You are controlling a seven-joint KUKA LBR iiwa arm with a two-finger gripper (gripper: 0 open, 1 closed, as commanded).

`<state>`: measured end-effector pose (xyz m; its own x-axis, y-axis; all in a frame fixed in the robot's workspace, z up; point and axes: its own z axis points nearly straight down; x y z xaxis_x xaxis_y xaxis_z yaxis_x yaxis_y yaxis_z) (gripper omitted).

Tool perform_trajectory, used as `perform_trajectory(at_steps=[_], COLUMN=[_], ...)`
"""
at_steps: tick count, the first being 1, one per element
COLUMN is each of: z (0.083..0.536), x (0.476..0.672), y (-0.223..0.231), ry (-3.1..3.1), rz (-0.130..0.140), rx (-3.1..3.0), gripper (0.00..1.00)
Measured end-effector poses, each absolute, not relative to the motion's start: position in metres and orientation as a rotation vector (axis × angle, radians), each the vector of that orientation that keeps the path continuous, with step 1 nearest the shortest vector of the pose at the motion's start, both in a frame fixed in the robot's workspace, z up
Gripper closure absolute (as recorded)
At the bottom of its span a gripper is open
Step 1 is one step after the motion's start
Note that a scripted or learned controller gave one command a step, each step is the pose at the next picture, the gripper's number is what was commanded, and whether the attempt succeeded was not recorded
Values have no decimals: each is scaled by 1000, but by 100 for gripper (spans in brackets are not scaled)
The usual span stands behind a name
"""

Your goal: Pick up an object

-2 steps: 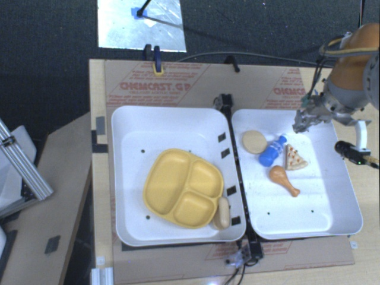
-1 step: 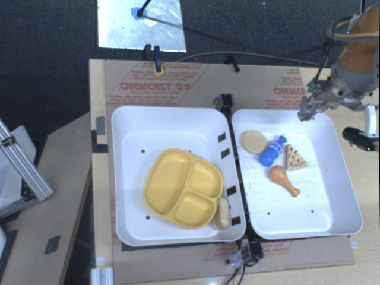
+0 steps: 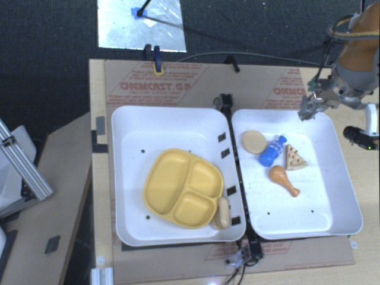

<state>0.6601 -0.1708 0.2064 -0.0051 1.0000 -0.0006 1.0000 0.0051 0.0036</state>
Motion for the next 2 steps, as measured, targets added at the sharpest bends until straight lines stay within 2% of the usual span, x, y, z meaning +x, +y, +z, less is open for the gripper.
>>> perform_trajectory(at_steps=[1,2], z=[221,212], x=[650,638], y=[-118,-67], ry=[2231,2233], rz=[6,2], rx=[2210,2213], gripper=[100,100])
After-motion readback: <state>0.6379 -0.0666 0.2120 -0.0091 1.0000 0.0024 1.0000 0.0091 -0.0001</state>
